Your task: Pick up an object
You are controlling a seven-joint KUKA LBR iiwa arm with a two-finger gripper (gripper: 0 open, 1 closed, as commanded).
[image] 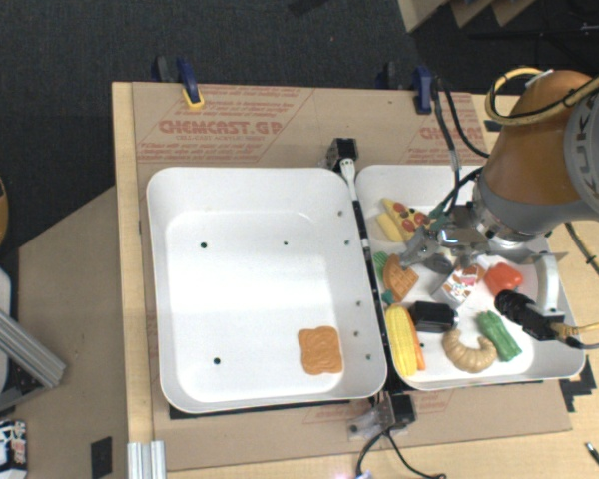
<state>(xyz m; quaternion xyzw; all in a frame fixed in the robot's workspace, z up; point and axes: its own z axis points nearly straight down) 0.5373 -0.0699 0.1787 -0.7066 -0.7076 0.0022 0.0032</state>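
Where the grey and orange arm [539, 158] reaches in from the right of the view, the claw [431, 252] hangs low over the right bin [564, 367], above the middle of the clutter there. How far the claw is open cannot be told from this position, and nothing can be seen held in it.

Nearest the claw, on its front side, lies a brown biscuit [401, 282]. A small white and red packet [461, 285] lies just to the right of the biscuit. Behind the claw, toward the far wall, a pizza slice [404, 215] lies against a pale yellow piece [387, 228]. A small green piece [379, 265] sits at the bin's left wall, between the yellow piece and the biscuit. A red tomato [501, 277] lies right of the packet, close under the wrist.

Further forward, a black block [431, 315] lies just beside a corn cob [403, 339], which runs along the left wall. A croissant [469, 352] rests at the front, near the cob, with a green vegetable [499, 335] just beside its right end.

The left bin [180, 297] stands alongside, wall to wall with the right one. It holds one orange waffle [320, 350] near its front right corner, well apart from the claw. Both bins rest on a brown board [140, 218]
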